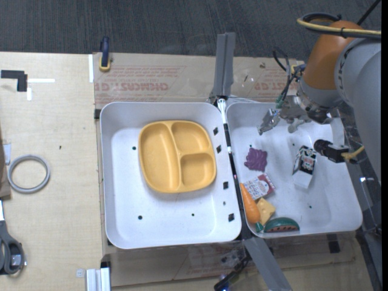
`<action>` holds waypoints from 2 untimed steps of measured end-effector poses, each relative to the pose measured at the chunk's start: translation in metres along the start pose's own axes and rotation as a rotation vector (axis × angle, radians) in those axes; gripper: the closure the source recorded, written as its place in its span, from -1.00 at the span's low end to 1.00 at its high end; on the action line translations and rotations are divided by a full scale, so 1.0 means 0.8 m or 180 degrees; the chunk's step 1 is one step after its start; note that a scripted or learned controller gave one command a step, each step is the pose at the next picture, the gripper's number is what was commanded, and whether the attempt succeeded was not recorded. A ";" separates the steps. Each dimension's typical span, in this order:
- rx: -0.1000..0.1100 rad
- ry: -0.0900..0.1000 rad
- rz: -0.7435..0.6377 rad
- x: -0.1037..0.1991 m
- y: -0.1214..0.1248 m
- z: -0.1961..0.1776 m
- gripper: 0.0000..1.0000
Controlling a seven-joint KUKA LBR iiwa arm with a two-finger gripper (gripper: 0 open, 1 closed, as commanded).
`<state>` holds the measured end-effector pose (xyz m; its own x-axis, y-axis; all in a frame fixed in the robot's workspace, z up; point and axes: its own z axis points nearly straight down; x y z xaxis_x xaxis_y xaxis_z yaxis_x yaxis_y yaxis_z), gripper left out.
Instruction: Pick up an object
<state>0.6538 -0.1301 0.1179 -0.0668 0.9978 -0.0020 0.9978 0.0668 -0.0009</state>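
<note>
My gripper hovers over the back of the right bin, fingers spread open with nothing between them. A purple bunch of grapes lies just in front of it and slightly left. Further forward along the bin's left wall lie a red and white packet, an orange carrot, a yellow piece and a watermelon slice in the front corner. The grey arm with its orange band reaches in from the right.
A yellow divided plate sits in the left bin. On the bench to the left lie a grey tape ring and scissors. A grey divider post stands behind the bins.
</note>
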 end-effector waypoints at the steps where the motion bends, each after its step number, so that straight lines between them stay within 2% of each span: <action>1: -0.0003 0.0000 -0.0521 -0.041 -0.050 -0.071 -1.00; 2: 0.0001 0.0005 0.0147 0.023 -0.042 0.033 -1.00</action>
<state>0.6191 -0.1142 0.0917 -0.0208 0.9998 -0.0006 0.9998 0.0208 -0.0011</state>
